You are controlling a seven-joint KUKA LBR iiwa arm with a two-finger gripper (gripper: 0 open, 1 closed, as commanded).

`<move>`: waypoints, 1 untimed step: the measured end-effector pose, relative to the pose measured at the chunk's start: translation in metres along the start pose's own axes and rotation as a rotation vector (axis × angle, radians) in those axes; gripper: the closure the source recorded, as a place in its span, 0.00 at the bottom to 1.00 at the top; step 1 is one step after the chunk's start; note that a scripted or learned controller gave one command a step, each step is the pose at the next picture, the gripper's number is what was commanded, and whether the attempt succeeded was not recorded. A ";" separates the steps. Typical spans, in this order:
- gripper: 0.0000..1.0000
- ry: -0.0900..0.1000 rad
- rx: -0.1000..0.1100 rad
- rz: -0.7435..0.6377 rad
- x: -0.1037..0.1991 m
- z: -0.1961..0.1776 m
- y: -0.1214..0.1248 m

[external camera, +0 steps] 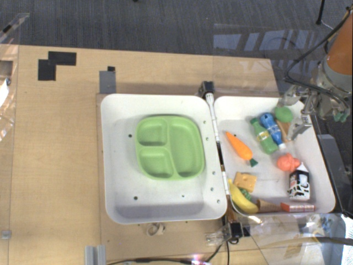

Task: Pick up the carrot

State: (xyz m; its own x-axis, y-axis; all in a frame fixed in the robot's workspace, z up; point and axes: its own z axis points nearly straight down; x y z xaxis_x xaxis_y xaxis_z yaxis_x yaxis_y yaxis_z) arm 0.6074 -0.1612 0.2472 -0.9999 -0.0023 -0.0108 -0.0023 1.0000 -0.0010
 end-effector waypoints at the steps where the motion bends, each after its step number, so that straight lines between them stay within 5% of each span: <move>1: 0.00 -0.007 -0.005 0.073 -0.024 0.124 0.069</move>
